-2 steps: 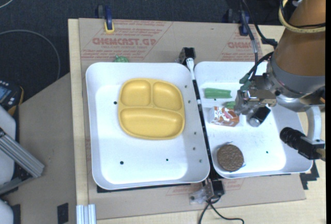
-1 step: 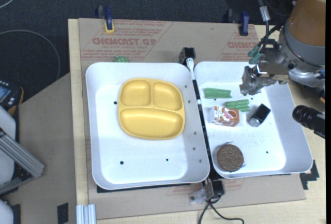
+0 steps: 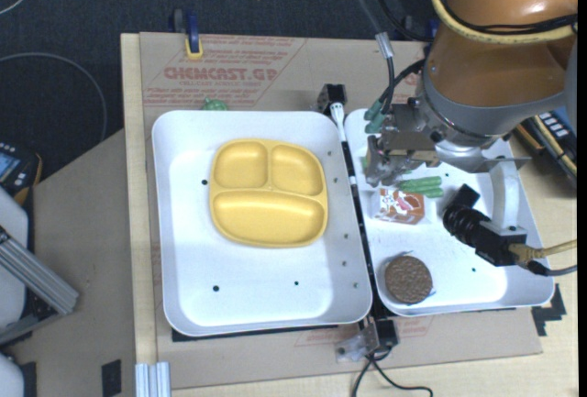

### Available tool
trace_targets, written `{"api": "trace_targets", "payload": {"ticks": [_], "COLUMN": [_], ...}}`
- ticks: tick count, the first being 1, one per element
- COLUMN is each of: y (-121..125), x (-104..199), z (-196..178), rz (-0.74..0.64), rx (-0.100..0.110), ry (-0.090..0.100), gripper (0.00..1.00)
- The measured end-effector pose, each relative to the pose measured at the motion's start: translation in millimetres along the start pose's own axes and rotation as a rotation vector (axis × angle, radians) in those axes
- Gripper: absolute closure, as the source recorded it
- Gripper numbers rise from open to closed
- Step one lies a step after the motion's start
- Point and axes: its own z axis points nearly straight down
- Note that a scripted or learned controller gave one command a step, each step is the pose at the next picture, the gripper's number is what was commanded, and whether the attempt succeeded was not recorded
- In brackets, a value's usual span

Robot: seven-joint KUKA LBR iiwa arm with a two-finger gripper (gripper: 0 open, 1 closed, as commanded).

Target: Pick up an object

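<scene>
My gripper (image 3: 380, 173) hangs low over the left part of the right bin (image 3: 459, 299), close to the wall between the two bins. Just below and to its right lies a small orange-and-white snack packet (image 3: 401, 204). A green object (image 3: 423, 185) lies beside the gripper, partly hidden under the wrist. A brown round disc (image 3: 407, 279) rests near the right bin's front edge. I see nothing held in the gripper.
The left bin (image 3: 183, 230) holds a yellow divided plate (image 3: 269, 192). The arm's big orange and grey body (image 3: 500, 28) covers the back of the right bin. A blue clamp (image 3: 192, 25) sits at the board's far edge.
</scene>
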Motion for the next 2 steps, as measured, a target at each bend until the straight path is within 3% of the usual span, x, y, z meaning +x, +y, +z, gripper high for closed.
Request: {"api": "trace_targets", "payload": {"ticks": [1,2], "y": [1.0,1.4], "x": [51.3,48.5], "z": [-34.7,-43.6], "rz": [0.0,0.005], "rx": [-0.011,-0.01], "ry": [0.001,-0.001], "gripper": [1.0,1.0]}}
